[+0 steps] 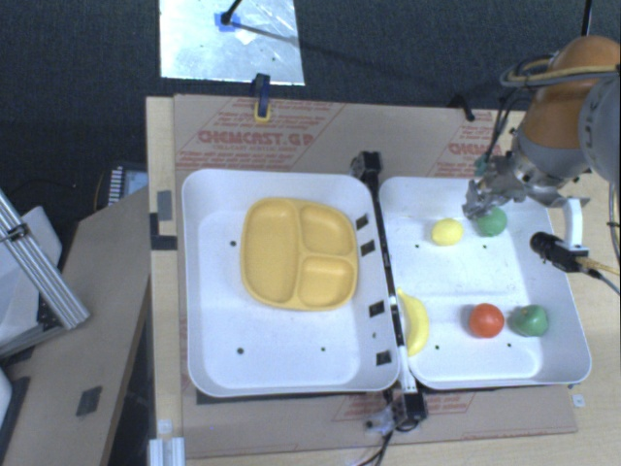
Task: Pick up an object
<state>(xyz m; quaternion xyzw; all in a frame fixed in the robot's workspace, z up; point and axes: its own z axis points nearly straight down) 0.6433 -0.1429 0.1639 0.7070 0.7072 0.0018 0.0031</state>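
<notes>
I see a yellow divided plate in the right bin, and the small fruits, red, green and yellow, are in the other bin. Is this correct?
Not quite. The camera view shows the yellow divided plate in the left bin, not the right one. The rest holds: the red fruit, the green fruits and the small yellow fruit lie in the other bin, the right bin.

Your gripper [479, 205] over right bin [558, 362], just above green ball [492, 223], beside yellow ball [446, 232]; divided yellow plate [296, 252] in left bin [209, 357]
</notes>
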